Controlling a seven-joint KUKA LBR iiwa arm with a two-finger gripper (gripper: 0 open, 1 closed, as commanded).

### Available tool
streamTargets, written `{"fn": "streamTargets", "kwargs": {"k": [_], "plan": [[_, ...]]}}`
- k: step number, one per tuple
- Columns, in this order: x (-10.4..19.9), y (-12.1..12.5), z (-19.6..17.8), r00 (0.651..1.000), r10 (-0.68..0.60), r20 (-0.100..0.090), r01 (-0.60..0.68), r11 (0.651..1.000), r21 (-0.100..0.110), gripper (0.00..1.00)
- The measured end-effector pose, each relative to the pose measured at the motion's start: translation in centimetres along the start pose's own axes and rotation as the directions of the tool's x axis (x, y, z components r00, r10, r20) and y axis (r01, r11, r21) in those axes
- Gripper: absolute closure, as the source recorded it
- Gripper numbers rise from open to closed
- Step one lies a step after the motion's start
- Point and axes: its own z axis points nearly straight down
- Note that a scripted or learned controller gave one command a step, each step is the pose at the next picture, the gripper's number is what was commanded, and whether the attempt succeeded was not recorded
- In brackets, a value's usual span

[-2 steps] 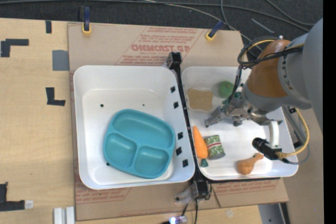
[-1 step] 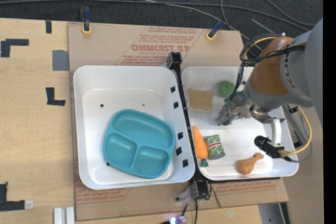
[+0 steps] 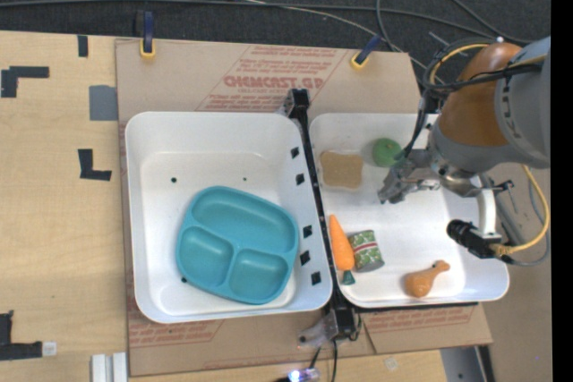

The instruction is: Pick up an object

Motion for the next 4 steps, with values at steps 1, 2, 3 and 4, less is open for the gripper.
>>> {"fn": "streamTargets", "kwargs": {"k": [1, 2, 3, 4], "plan": [[-0.1, -0.1, -6.3, 1.0, 0.0, 0.001, 0.0, 1.0, -0.001, 1.0], [-0.1, 0.0, -9.2, 1.0, 0.0, 0.0, 0.0, 1.0, 0.0, 1.0], [5.5, -0.3, -8.1, 1.0, -0.004, -0.002, 0.004, 1.0, 0.004, 1.0], [10.0, -1.2, -7.5, 1.0, -0.004, -0.001, 0.004, 1.0, 0.005, 1.0]]}}
